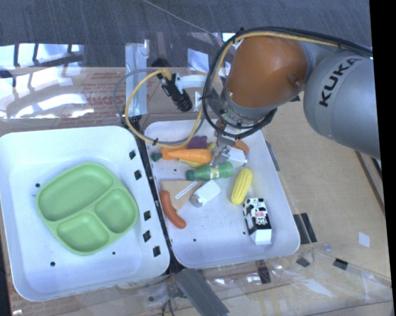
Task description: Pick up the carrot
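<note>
The carrot [186,155] is orange with a green stub at its left end and lies flat near the back of the right bin [282,230]. My gripper [225,147] hangs under the orange wrist band, just right of the carrot's thick end, low over the pile of toys. The wrist hides its fingers. A purple item [197,142] lies just behind the carrot.
The right bin also holds a green cucumber-like piece [209,173], a corn cob [241,186], a sausage [173,210], a white block [206,193], a wooden wedge [180,188] and a cow-print carton [257,219]. A green divided plate [86,208] sits in the left bin [16,270]. Cables [153,89] loop behind the bins.
</note>
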Robot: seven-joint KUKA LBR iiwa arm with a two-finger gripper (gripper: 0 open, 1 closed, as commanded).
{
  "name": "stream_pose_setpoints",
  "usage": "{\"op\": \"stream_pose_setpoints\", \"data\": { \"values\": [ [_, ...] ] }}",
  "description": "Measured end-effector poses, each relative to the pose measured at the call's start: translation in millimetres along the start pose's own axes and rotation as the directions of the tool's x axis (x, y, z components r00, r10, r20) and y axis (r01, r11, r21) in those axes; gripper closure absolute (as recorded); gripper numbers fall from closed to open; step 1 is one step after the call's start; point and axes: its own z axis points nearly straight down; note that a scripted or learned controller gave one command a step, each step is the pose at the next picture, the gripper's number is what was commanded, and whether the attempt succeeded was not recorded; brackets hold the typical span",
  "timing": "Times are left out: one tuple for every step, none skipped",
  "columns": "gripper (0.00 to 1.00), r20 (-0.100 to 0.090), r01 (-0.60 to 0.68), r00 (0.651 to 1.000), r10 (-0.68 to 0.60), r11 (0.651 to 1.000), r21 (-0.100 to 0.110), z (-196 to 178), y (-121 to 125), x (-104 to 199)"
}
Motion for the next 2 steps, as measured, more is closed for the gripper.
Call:
{"op": "stream_pose_setpoints", "data": {
  "values": [
    [1.00, 0.000, 0.202, 0.979, -0.202, 0.979, 0.001, 13.5, -23.2, -12.1],
    [1.00, -0.001, 0.270, 0.963, -0.270, 0.963, 0.001, 33.2, 24.0, -29.8]
  ]
}}
